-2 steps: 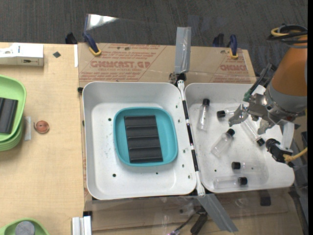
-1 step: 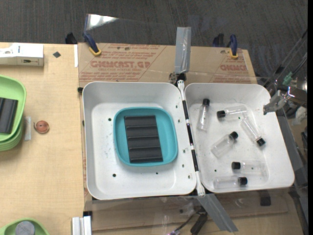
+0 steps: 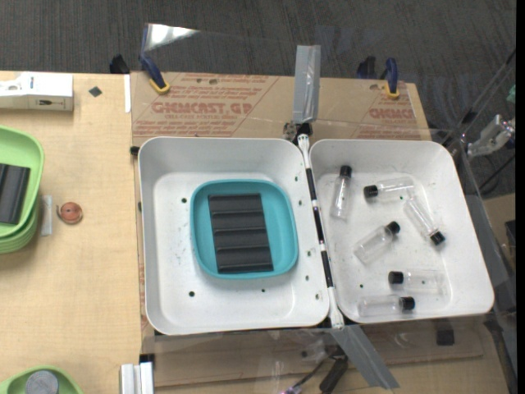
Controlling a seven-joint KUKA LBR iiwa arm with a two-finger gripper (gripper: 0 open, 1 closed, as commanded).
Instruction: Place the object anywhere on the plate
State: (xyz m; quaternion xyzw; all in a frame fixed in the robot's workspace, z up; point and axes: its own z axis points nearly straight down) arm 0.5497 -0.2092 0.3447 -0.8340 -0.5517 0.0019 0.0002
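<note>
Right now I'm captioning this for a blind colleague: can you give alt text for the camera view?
Two white bins sit side by side: the left bin holds a teal plate with a black ridged insert; the right bin holds six clear black-capped vials.

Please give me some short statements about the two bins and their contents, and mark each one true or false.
1. The teal plate lies in the left bin. True.
2. A ribbed black insert sits on the plate. True.
3. The clear vials lie on the plate. False: they lie scattered in the right bin.
4. The vials have white caps. False: their caps are black.
5. The two bins sit side by side. True.
</note>
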